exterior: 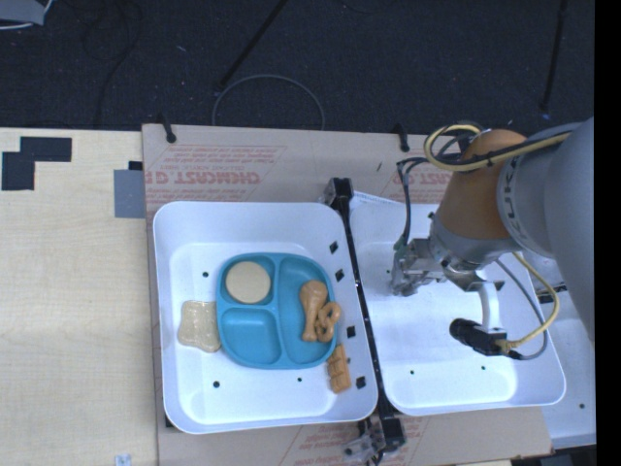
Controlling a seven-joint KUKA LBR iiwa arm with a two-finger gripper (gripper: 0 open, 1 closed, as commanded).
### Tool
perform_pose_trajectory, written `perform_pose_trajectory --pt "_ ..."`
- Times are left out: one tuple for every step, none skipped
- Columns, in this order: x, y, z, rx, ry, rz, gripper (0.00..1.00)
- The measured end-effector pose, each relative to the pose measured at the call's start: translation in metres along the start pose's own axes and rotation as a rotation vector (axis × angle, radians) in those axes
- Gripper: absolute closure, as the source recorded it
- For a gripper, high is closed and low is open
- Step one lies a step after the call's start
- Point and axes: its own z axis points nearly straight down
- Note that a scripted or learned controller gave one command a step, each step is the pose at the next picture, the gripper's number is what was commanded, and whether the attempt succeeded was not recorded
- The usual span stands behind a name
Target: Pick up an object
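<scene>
Toy food is what you have to choose from, and all of it sits on or around the blue plate (254,338) in the left bin (175,223). A round tan biscuit (246,282) lies in the plate's upper-left compartment. A brown twisted piece (318,309) lies in the plate's right-hand compartment, running top to bottom along it. Off the plate, a pale slab (199,325) rests on the bin floor touching the plate's left edge. A small brown piece (338,369) lies just off the plate's lower-right corner, close against the bin wall.

Now look to the right of the plate, past the black clamp strip (351,260) where the two bins meet. The gripper (408,275) hangs over the right bin (466,388), well apart from the plate and level with its upper half. You cannot tell from this angle whether it is open or closed: the grey and orange arm (485,197) covers most of it. Nothing shows in its grasp. A black fitting with a yellow cable (480,336) hangs from the wrist, further right of the plate.
</scene>
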Motion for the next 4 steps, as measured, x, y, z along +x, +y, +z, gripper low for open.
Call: perform_pose_trajectory --pt "-0.002 -0.005 -0.062 -0.007 -0.001 -0.001 1.00" --pt "-0.003 -0.004 -0.115 -0.007 -0.001 -0.010 1.00" --pt "0.049 -0.016 -0.106 0.000 0.001 -0.014 1.00" --pt "0.103 -0.023 -0.119 -0.002 0.001 -0.015 1.00"
